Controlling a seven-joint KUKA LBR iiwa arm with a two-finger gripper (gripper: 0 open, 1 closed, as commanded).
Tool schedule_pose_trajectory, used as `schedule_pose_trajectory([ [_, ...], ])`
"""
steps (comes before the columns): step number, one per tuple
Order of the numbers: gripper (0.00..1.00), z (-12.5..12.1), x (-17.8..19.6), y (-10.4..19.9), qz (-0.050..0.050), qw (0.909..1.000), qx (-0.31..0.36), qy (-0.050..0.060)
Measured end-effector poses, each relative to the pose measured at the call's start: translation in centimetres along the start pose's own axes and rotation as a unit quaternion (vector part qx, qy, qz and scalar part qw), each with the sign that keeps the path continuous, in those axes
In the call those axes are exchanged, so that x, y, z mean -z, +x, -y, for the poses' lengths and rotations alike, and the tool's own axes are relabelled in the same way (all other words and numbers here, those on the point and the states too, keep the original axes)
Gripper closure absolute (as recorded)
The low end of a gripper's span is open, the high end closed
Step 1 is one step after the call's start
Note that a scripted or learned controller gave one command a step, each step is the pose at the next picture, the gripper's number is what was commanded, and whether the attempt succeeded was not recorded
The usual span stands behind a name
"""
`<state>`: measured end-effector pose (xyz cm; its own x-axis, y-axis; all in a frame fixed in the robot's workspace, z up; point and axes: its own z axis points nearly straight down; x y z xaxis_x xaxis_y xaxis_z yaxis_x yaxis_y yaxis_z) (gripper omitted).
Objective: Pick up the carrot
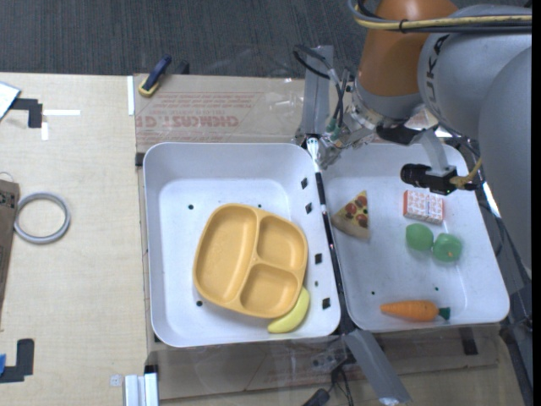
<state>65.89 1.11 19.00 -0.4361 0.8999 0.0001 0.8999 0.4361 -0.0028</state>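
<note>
Right bin (499,294): carrot (412,311), pizza slice (353,215)

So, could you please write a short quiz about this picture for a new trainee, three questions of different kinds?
1. True or false: the carrot lies in the right bin.
2. What touches the yellow plate at its lower right edge? A) pizza slice B) banana C) tape roll
3. Fill in: the plate has ___ compartments.

Key:
1. True, near the front wall.
2. B, the banana.
3. Three.
</note>
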Motion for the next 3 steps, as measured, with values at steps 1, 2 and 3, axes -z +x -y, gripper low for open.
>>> schedule_pose_trajectory([
  [1, 1.0, -3.9, -6.1, 8.0, 0.0, 0.9934, 0.115, -0.001],
  [2, 1.0, -6.0, -9.9, 15.5, 0.0, 0.9935, 0.114, 0.0],
  [3, 1.0, -6.9, -9.9, 16.6, 0.001, 0.9997, 0.024, -0.001],
])
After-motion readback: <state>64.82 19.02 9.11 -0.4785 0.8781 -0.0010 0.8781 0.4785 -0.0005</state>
